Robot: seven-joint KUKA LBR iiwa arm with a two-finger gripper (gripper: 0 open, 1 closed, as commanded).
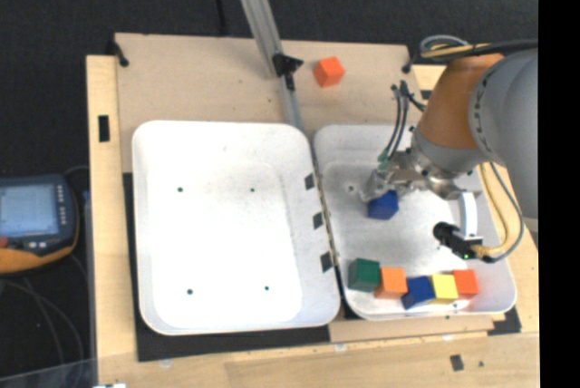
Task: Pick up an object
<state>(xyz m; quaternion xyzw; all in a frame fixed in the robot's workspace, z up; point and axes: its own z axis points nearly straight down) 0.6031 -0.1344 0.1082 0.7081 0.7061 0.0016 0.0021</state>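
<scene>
The bench (109, 196) carries two white bins side by side. The left bin (154, 223) has only a few dark specks on its floor. The right bin (340, 150) holds the blocks and has the arm (471, 110) over it, reaching in from the right with its orange band above the wrist; the arm's bulk covers the bin's far right corner and is cut off at the view's edge. A metal rail (254, 1) slants down from the top to the seam between the bins. A handheld screen (32, 214) lies off the bench's left edge, partly cut off. An orange cube (329, 72) sits alone on the bench near its far edge, outside the bins.

Along the right bin's near edge runs a row of blocks: green (364, 274), orange (393, 280), blue (418, 290), yellow (444, 287), orange-red (466, 282), touching one another.

The gripper (382, 191) hangs near the bin's middle, and a small blue block (382, 207) sits right at its tip. Whether the claw is apart or clamped on the block I cannot tell; the tips blur into the block's top.
</scene>
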